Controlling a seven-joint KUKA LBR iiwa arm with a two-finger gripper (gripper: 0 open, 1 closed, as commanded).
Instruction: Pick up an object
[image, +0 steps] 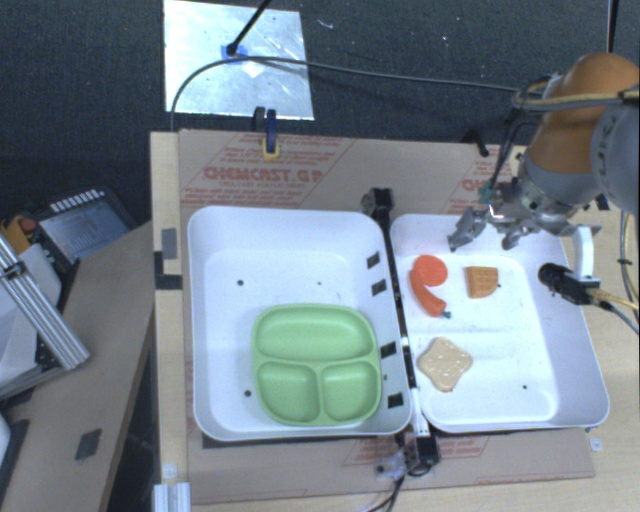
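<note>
In the right bin (560, 400) lie three things: a red curved pepper-like piece (430, 282) at the left, a small tan waffle-like square (481, 281) in the middle, and a pale toast slice (444, 364) nearer the front. My gripper (489, 231) hangs over the bin's back part, above and just behind the waffle square. Its two fingers are spread apart, with nothing between them.
The left bin (215, 300) holds a green divided plate (316, 363) in its front half. A black divider with clips runs between the two bins. The bins rest on a cardboard sheet (300, 170), with grey equipment off the bench at the left.
</note>
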